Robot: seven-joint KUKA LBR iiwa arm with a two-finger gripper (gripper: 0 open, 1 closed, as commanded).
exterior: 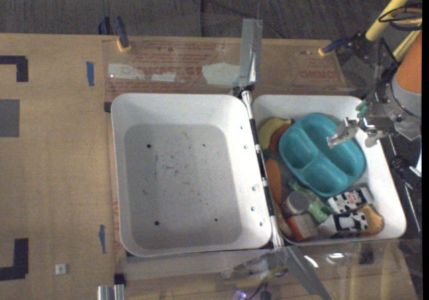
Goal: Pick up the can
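Lying at about 6 o'clock in the right bin (pixel 392 178), the can (pixel 295 202) looks rigid, light and slick; its round sides suit a grip. A teal tray (pixel 322 155), carrot (pixel 273 181) and cartons (pixel 350 211) crowd it. The gripper (pixel 347 132) hovers over the tray; whether the jaws are spread I cannot tell.

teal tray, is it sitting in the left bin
No, the teal tray lies in the right bin, among the other items there.

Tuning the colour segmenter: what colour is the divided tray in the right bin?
Teal; the divided tray shows best in the camera view, lying in the right bin.
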